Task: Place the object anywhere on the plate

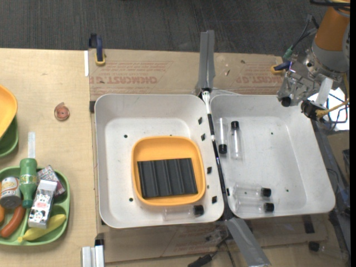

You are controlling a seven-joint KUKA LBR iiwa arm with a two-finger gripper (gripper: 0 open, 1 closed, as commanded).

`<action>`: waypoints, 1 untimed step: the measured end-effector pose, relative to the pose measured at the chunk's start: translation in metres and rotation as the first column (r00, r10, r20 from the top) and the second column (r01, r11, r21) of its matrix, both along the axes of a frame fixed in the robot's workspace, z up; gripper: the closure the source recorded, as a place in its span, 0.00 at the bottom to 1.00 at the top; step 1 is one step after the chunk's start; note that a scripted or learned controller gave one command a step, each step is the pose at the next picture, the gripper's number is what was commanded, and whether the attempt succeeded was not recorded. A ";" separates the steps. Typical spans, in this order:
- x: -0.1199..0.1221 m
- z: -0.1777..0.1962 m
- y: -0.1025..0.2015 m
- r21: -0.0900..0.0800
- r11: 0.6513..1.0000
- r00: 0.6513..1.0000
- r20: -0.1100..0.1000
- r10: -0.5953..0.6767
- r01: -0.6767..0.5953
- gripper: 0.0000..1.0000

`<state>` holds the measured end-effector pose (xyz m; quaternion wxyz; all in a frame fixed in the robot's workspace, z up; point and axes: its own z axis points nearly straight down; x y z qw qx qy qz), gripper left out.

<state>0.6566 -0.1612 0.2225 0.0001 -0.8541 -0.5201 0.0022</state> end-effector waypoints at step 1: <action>0.002 0.040 -0.031 0.000 0.951 0.951 0.003 0.308 -0.308 1.00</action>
